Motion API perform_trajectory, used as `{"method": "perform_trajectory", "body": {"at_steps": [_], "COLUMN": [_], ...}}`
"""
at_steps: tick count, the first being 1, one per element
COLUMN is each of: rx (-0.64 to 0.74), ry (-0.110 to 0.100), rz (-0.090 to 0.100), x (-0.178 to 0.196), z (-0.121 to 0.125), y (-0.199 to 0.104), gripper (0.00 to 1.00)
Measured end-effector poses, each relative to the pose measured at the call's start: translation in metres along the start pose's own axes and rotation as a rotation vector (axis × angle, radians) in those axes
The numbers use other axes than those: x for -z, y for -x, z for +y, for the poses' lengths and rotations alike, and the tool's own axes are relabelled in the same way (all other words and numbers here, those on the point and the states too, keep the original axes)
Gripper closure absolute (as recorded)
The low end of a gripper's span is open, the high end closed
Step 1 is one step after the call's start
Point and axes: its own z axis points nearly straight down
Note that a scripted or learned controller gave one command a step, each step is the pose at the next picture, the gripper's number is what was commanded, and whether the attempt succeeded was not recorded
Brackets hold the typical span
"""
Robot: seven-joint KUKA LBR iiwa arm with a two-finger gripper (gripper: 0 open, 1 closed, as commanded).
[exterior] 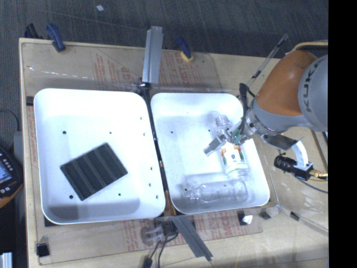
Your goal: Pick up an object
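Gripper (223, 140): low in right bin (167, 149), near its right wall, touching small labelled bottle (234, 159); finger state cannot be told. Clear bottle (217, 192): along front edge. Dark ridged pad (93, 170): left bin (50, 110). Advice: centre on one bottle (both look slippery), close squarely.

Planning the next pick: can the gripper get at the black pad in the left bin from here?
Probably yes. The black pad lies flat and alone in the left bin, nothing over it. The gripper sits over the right bin and must cross the divider.
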Motion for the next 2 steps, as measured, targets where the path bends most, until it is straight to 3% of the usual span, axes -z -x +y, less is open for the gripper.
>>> {"method": "perform_trajectory", "body": {"at_steps": [1, 2], "rx": [-0.135, -0.102], "ry": [-0.002, -0.004], "rz": [0.001, 0.005], "x": [-0.026, -0.012], "z": [0.028, 0.018], "y": [0.014, 0.008], "gripper": [0.00, 0.00]}}
